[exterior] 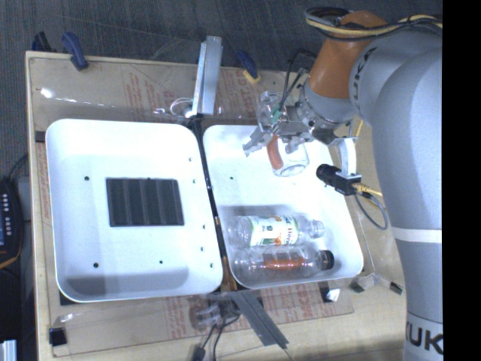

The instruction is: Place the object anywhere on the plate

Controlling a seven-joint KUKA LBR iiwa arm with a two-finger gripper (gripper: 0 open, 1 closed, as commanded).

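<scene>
Gripper [276, 138] is seen closed on a small clear plastic bottle with orange contents [279, 156], raised over the right white bin [225, 171] | dark ribbed rectangular plate [145, 201] in the left bin untouched | transfer and release judged outstanding.

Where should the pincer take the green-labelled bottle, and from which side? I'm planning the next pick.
Probably from above, across the labelled middle of the green-labelled bottle. It lies on its side in the right bin, cap toward the arm, with a second bottle close beside it, so clearance there is tight.

Robot lab: KUKA arm [406, 126], clamped bench [45, 292], white bins [68, 149].
</scene>
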